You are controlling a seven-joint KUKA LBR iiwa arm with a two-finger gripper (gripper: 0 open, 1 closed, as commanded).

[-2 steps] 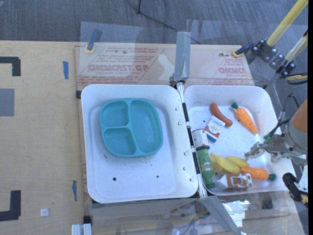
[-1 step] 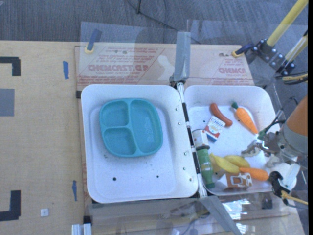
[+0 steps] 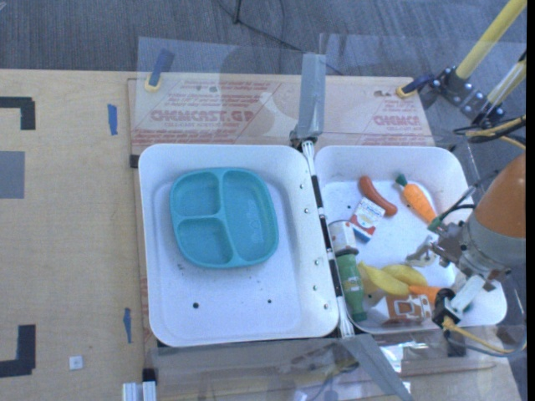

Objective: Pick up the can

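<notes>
The can (image 3: pixel 341 237) is a small grey-white cylinder lying against the left wall of the right bin (image 3: pixel 443 164), just above a green bottle (image 3: pixel 350 285). My gripper (image 3: pixel 441 276) hangs low over the bin's front right part, well to the right of the can and apart from it. Its fingers are spread open over the right end of a yellow banana (image 3: pixel 389 277) and an orange piece beside it. Nothing is held between them. The grey wrist and orange band (image 3: pixel 506 200) lead off to the right.
The right bin also holds a red sausage (image 3: pixel 378 195), a carrot (image 3: pixel 416 201), a small red-and-white carton (image 3: pixel 366 217) and an orange-and-white box (image 3: pixel 409 309). A teal divided plate (image 3: pixel 224 217) lies in the left bin (image 3: pixel 159 249).
</notes>
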